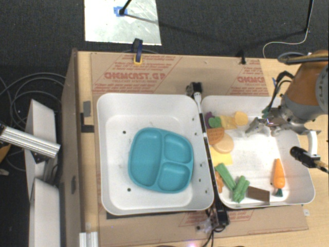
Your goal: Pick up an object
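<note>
White plastic bins side by side on the surface point(154, 71). Left bin point(115, 112): one teal divided plate point(160, 160), lying flat near the centre. Right bin point(303, 189): assorted toy food, mostly along the left wall and the near edge. Noted against the left wall: purple piece point(210, 120), light green piece point(215, 122), yellow piece point(240, 119), orange-brown wedge point(215, 135), pale round slice point(223, 145). Toward the near edge: green pods point(239, 188) beside a brown block point(258, 193). Near the right wall: carrot point(278, 174), lying lengthwise, apart from the rest.

Grey arm with orange band entering from the right. Gripper point(258, 125) positioned over the far half of the right bin, metal fingers point(252, 127) pointing left toward the yellow piece and the round slice. Fingers seen spread slightly, nothing visible between them; jaws judged parted and empty. Height above the bin floor not determinable from this angle.

Task status: no object lifted. All items seen resting in the bin. Approach stage only, by appearance. Outstanding: descent onto a chosen item, closure, lift clear of the bin. Nearest candidates judged to be the yellow piece and the pale round slice, both just left of the fingertips.
</note>
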Motion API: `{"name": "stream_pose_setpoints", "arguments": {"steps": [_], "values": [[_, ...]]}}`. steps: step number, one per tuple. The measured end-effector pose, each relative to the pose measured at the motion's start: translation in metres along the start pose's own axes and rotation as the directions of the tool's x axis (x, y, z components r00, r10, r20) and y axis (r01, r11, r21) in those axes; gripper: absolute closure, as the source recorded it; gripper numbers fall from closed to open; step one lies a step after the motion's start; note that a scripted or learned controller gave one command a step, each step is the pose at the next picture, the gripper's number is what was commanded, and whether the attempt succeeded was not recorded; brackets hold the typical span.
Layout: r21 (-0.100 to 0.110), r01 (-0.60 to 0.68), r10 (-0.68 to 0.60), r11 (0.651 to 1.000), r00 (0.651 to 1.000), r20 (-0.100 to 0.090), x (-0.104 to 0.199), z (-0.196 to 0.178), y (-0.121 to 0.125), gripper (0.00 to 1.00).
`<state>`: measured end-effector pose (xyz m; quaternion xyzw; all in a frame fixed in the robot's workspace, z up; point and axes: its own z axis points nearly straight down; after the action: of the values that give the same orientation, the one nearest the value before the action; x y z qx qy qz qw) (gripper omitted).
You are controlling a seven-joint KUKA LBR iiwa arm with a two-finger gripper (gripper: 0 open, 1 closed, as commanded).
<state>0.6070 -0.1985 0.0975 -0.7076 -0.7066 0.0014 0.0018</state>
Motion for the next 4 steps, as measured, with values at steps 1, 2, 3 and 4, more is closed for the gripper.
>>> {"name": "stream_pose_setpoints", "arguments": {"steps": [1, 2, 3, 4], "values": [[0.004, 0.001, -0.001, 1.000, 1.000, -0.003, 0.031, 0.015, -0.094, 0.00], [-0.019, 0.008, -0.007, 1.000, 1.000, 0.007, -0.007, -0.028, 0.001, 0.00], [0.001, -0.001, 0.001, 1.000, 1.000, -0.001, -0.009, 0.016, -0.070, 0.00], [-0.009, 0.004, -0.004, 1.000, 1.000, 0.002, -0.008, 0.003, -0.065, 1.00]]}}
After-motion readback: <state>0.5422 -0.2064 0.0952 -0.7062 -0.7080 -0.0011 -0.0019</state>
